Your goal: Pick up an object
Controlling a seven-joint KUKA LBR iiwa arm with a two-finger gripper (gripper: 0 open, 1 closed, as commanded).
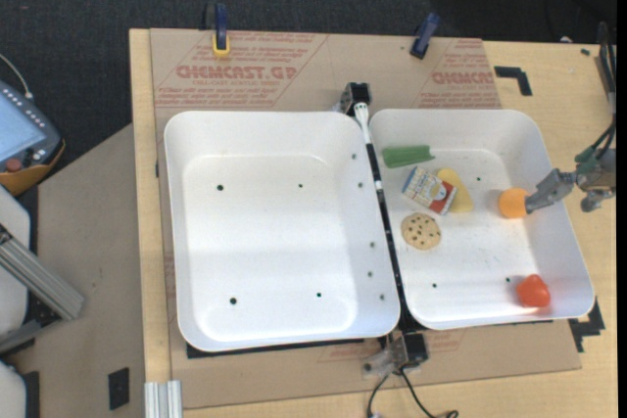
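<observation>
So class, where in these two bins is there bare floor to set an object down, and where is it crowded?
The left bin offers bare floor wall to wall. In the right bin, space lies between the cookie and the red ball. It is crowded around the green block, carton and orange ball.

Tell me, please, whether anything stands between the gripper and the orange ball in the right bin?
Nothing visible does. The gripper sits at the right bin's right edge, right beside the orange ball. The red ball, cookie and small carton all lie off that line.
</observation>
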